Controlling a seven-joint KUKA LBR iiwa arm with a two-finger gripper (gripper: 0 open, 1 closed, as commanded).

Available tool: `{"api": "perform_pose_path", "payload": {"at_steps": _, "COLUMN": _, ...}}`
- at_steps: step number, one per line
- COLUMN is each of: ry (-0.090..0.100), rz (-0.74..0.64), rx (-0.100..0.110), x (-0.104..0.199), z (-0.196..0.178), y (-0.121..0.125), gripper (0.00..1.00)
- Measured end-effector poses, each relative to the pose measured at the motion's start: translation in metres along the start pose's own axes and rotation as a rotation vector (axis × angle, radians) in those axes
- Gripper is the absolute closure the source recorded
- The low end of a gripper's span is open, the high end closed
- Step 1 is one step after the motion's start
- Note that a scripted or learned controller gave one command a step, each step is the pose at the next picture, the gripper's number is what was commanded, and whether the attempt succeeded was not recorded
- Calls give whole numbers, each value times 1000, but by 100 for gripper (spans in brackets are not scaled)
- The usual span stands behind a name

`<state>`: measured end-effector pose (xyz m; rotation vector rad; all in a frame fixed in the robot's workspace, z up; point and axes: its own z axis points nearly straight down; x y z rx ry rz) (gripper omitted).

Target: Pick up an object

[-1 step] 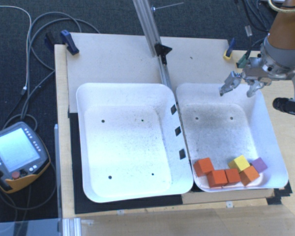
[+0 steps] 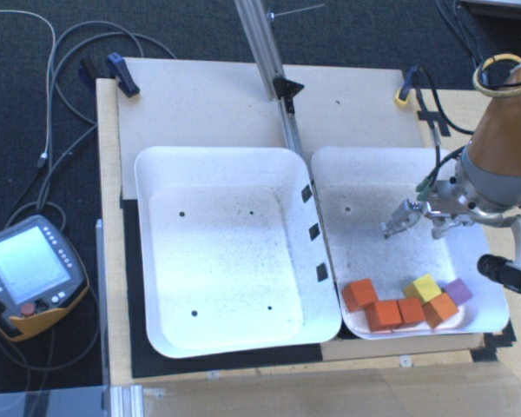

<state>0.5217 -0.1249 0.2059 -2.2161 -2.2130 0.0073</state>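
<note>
Several small blocks lie bunched along the near wall of the right bin (image 2: 365, 181). Among them are an orange block (image 2: 359, 294) at the left, a second orange block (image 2: 384, 314) beside it, a yellow block (image 2: 425, 287) and a purple block (image 2: 457, 290). My gripper (image 2: 412, 222) hangs over the middle of the right bin, above and a little behind the blocks and apart from them. Nothing shows in its grasp. The grey arm with its orange band (image 2: 504, 137) comes in from the right.
The left bin (image 2: 156, 172) stands beside the right one, with a row of black clips (image 2: 314, 231) on the shared wall. A metal pole (image 2: 260, 33) rises from the back of the bench. A teach pendant (image 2: 26, 272) lies on the floor to the left.
</note>
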Motion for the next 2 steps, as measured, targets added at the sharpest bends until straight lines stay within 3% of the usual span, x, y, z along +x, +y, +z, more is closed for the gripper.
{"api": "perform_pose_path", "payload": {"at_steps": 1, "ry": -1, "rz": 0, "rx": -4, "x": -10, "z": 40, "y": -17, "gripper": 0}}
{"api": "perform_pose_path", "payload": {"at_steps": 2, "ry": -9, "rz": 4, "rx": -18, "x": -64, "z": -24, "y": -41, "gripper": 0}}
